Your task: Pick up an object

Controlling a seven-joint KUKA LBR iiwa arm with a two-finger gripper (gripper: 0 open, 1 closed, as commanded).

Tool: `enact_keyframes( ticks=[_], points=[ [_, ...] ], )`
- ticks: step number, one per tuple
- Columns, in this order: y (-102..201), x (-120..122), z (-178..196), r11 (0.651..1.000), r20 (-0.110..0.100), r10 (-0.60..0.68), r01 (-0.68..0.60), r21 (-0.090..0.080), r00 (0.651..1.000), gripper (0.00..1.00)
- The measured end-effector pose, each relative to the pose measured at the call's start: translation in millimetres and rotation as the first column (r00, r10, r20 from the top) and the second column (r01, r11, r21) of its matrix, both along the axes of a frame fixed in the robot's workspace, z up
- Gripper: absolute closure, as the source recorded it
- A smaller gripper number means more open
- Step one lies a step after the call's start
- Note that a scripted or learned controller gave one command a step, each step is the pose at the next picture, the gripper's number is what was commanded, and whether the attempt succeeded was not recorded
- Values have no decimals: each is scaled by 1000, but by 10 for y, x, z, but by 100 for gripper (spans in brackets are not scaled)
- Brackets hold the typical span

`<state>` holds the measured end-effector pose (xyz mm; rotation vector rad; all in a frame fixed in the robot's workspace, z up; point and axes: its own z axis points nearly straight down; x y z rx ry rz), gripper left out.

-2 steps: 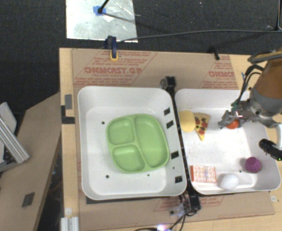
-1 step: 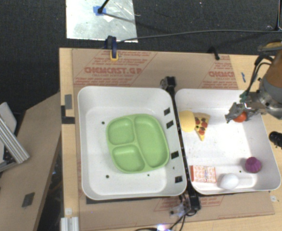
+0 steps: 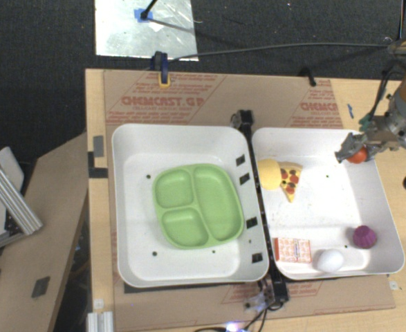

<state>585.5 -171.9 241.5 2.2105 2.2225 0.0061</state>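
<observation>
My gripper [image 3: 355, 151] hangs over the far right corner of the right bin [image 3: 382, 206], reaching in from the right edge. A small orange-red round object [image 3: 357, 157] sits between its grey fingers, and the gripper is shut on it. On the right bin's floor lie a yellow rounded piece [image 3: 268, 173] with a toy pizza slice [image 3: 290, 181] beside it, a red-and-white box [image 3: 292, 249], a white egg-shaped object [image 3: 329, 260] and a purple ball [image 3: 364, 237].
The left bin [image 3: 130, 185] holds a green divided plate [image 3: 197, 206]. A black clip strip [image 3: 252, 199] runs between the two bins. Cables cross above the bench at the back. An aluminium frame [image 3: 9, 199] stands at the left.
</observation>
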Motion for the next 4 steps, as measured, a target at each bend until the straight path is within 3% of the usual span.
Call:
enact_keyframes(
  ticks=[2, 4],
  points=[
    [1089, 99, -25, 1000, -5, 5, -5, 4, 1000, 100],
    [2126, -80, -105, 1000, -7, 5, -5, 5, 1000, 100]
  ],
)
